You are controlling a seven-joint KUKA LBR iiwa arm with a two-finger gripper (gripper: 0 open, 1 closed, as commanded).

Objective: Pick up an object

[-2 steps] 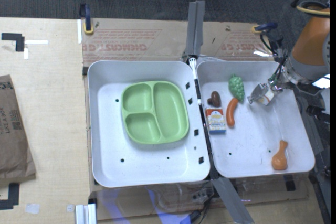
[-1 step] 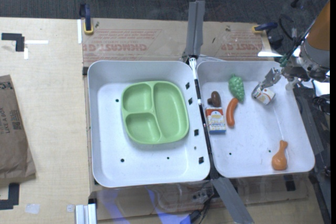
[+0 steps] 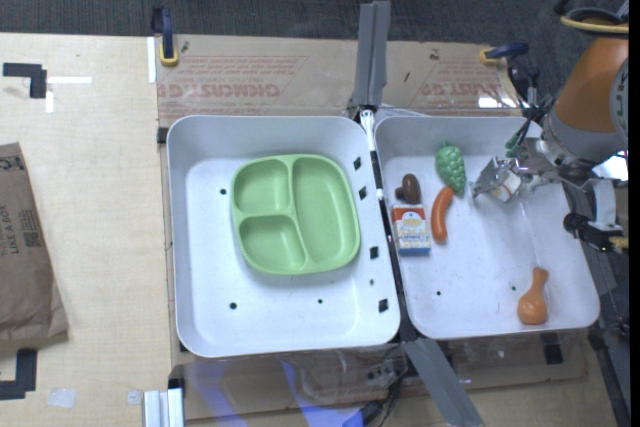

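While the metal two-finger hand (image 3: 494, 183) hangs by the knobbly green plastic grape bunch (image 3: 451, 166), its grip cannot be told; a smooth orange carrot (image 3: 441, 214) lies nearby.

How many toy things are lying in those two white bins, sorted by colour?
Green: 2, a divided green plastic plate in the left bin, a green grape bunch in the right bin
Orange: 2, an orange sausage-shaped toy, an orange drumstick-shaped toy
Brown: 1, a small brown lump
Mixed: 1, a small printed box
Total: 6
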